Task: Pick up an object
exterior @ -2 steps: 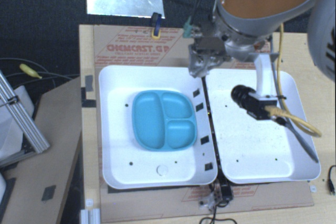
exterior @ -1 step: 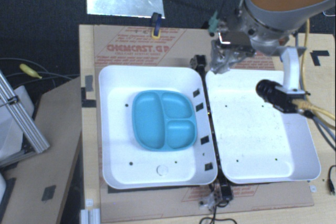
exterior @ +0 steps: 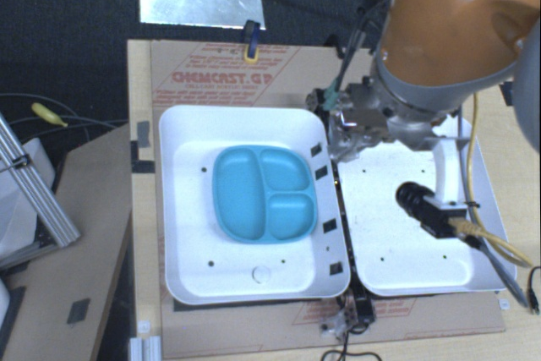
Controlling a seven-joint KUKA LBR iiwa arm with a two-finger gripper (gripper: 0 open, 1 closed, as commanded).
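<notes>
The blue divided plate [exterior: 262,192] lies flat in the middle of the left bin [exterior: 173,207], right way up, with one long compartment on its left and two smaller ones on its right. It looks like moulded plastic: light, stiff, not fragile, but smooth and probably slippery. It sits low against the bin floor, so a grip across its whole width seems unlikely to work. The raised outer rim or one of the ridges between compartments looks like the best place to pinch, and the right-hand rim is the edge closest to the arm.

The gripper [exterior: 345,131] hangs over the far end of the seam between the two bins, at the far left corner of the right bin [exterior: 380,254], apart from the plate and beyond its far right corner. Whether it is open or closed cannot be told, since the wrist hides much of it. Nothing is seen in its hold.
</notes>
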